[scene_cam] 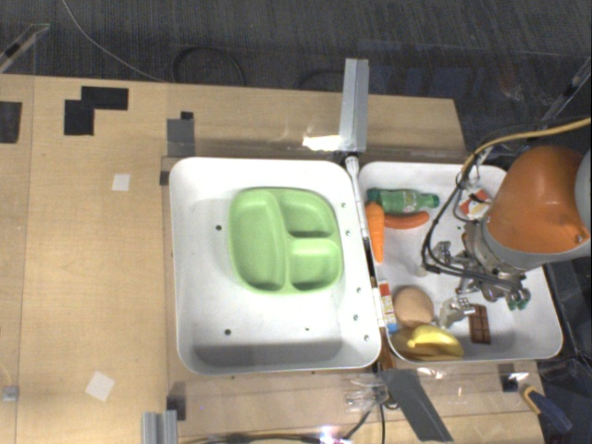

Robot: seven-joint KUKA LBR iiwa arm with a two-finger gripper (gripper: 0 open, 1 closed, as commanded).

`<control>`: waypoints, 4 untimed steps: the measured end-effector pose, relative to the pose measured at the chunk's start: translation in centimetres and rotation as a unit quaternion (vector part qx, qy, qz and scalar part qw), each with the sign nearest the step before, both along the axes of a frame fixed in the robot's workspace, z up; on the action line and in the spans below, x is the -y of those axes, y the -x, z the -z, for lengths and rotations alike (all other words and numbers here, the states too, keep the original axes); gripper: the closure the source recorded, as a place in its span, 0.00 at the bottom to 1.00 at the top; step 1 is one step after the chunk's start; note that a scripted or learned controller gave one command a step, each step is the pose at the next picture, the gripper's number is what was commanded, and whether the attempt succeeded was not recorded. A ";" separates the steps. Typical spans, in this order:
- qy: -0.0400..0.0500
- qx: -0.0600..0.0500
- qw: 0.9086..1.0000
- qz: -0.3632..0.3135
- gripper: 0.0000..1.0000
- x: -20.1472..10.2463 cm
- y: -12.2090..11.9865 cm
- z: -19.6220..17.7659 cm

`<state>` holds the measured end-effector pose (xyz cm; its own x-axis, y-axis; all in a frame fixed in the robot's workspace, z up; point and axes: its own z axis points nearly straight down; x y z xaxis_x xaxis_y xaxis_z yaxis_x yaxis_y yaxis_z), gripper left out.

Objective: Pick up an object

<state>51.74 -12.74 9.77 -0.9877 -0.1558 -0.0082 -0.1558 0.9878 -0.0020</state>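
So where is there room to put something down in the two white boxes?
Most room: the left bin, on the bare white floor all around the green tray, mostly in front of it and left of it. The right bin is crowded: bottle, carrot, potato, banana and the hand.

bench (83, 276): tan wood | left white bin (199, 248) | right white bin (536, 336), side by side

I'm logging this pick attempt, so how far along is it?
Done: the arm is over the right bin, with the gripper low among the items. In hand: nothing visibly held; it hangs near the potato, banana and chocolate bar. Left: grasping and lifting one. The carrot and green bottle lie untouched.
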 end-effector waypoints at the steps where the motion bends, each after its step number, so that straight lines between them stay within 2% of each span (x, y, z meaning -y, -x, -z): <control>1: 0.004 0.007 0.982 -0.189 0.00 1.7 1.3 0.6; 2: 0.006 0.015 0.981 -0.193 1.00 1.6 0.8 -0.8; 3: 0.001 0.005 0.992 -0.124 1.00 -7.5 -0.4 -12.0; 4: 0.003 0.001 0.981 -0.195 1.00 0.6 -0.6 -13.0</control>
